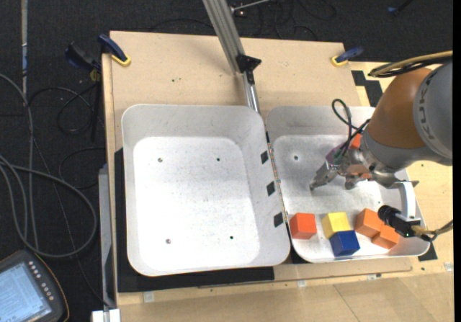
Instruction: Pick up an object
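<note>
While the claw (318, 182) hangs over the bare middle of the right bin (301, 142), the arm (421, 122) behind it covers that bin's far right corner. I cannot tell whether the claw is spread or pressed together, and nothing shows pinched in it. The left bin (189, 194) sits just beside the right one, and small black clips (271, 188) line the seam where their rims meet.

Both bins rest on a tan board desk (180, 72) with blue-and-yellow clamps (115, 51) at its far corners. A slanted metal pole (220, 14) crosses above the desk's far edge. Around the desk lies a dark floor (50, 191) strewn with cables (43, 112), with a lit screen (20, 292) at the lower left.

The blocks lie along the right bin's near wall, apart from the claw: an orange cube (303, 225), a yellow cube (336, 222) with a blue cube (346, 243) touching it, and two orange blocks (370, 220) at the right end.
</note>
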Available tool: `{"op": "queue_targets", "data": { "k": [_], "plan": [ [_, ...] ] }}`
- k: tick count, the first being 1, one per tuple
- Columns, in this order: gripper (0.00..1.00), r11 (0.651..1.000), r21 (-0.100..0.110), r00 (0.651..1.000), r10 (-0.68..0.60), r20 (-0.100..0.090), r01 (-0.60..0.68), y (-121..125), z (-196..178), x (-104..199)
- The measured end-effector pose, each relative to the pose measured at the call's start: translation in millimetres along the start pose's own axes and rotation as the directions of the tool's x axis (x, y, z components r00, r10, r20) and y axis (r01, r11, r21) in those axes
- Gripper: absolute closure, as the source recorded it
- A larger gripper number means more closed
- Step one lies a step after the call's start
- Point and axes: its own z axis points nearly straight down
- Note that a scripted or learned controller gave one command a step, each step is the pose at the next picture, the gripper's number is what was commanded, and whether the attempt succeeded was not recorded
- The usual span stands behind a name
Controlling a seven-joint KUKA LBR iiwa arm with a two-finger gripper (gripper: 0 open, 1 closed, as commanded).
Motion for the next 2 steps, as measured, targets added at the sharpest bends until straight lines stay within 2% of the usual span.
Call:
{"op": "queue_targets", "data": {
  "k": [1, 2],
  "plan": [
    [1.00, 1.000, -0.007, 1.000, 0.000, 0.002, 0.000, 1.5, -13.6, -0.9],
    [1.00, 1.000, -0.012, 1.000, -0.003, 0.003, 0.003, 8.2, -75.4, -4.8]
  ]
}}
